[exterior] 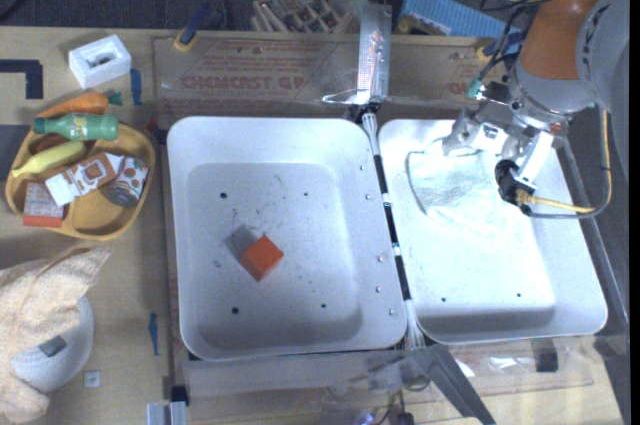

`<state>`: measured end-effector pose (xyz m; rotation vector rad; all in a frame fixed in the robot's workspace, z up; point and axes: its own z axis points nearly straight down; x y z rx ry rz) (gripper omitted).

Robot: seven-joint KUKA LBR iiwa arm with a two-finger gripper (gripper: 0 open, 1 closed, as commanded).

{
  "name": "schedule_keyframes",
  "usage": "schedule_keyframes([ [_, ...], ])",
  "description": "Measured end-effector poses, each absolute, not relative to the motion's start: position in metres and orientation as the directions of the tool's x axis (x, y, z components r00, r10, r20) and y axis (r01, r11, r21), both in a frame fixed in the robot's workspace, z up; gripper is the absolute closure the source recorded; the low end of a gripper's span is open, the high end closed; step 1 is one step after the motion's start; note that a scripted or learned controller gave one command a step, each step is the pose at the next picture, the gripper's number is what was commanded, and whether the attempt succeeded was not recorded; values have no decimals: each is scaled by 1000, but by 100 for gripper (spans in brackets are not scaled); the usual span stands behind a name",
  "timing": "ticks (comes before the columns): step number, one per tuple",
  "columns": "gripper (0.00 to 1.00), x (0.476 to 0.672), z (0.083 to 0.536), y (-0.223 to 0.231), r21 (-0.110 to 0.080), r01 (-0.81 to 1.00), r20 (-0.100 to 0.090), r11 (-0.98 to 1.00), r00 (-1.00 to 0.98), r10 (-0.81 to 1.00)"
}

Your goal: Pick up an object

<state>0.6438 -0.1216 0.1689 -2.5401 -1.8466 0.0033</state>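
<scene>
An orange cube (263,257) with a grey face lies in the left bin (200,153), a little left of its middle. A crumpled clear plastic piece (447,181) lies in the upper left part of the right bin (570,303). My gripper (466,137) hangs over the right bin's far edge, just above the top of the plastic piece. The grey arm with its orange band (556,33) comes in from the upper right. A yellow cable (560,206) runs from the wrist.
A wooden bowl (85,213) of toy food sits left of the bins, with a white cloth (45,313) below it. A cardboard wall (250,73) and a clear upright divider (372,53) stand behind the bins.
</scene>
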Motion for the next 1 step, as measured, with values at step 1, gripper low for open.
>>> schedule_keyframes([
  [1,0,624,183,-194,2,942,-1,-335,335,942],
])
